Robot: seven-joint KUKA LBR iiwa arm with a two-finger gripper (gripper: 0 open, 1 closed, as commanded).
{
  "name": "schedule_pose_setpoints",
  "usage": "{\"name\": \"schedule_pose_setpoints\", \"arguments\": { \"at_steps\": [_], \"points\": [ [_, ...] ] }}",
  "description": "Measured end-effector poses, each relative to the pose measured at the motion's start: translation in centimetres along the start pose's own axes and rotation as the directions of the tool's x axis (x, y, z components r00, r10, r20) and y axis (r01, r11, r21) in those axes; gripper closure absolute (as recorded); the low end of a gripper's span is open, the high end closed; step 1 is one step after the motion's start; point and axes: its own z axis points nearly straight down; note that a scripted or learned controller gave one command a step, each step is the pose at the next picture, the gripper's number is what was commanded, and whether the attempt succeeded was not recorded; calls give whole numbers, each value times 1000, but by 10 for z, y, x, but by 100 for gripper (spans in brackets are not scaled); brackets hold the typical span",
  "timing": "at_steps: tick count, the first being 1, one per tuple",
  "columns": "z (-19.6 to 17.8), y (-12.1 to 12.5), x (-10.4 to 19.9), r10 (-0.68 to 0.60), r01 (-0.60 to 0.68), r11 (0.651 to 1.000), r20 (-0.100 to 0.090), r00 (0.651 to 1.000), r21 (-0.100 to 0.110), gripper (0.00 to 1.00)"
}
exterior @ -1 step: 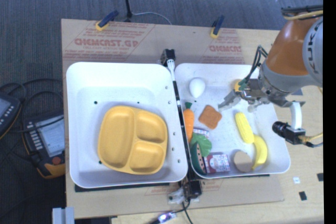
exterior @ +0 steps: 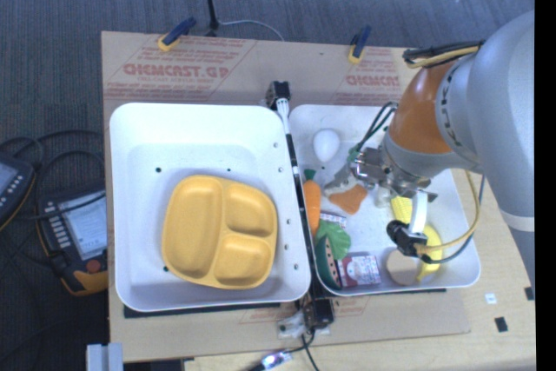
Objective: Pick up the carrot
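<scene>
Bins [exterior: 122,187]: 2 | carrot [exterior: 312,202]: 1 | yellow tray [exterior: 219,230]: 1

A: Where is the divided tray [exterior: 220,232]?
B: It lies in the left bin [exterior: 139,130].
A: And the carrot [exterior: 312,202]?
B: In the right bin [exterior: 462,267], at its left wall; the egg [exterior: 327,143] lies behind it, the arm [exterior: 434,117] on its right.
</scene>
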Motion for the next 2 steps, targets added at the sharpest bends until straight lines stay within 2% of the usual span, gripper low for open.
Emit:
{"name": "schedule_pose_setpoints", "arguments": {
  "at_steps": [1, 2],
  "points": [
    [-10, 2, 0, 0, 0, 1000, 1, 1000, -5, 100],
    [-1, 28, 13, 388, -388, 922, 1, 922, -3, 100]
  ]
}}
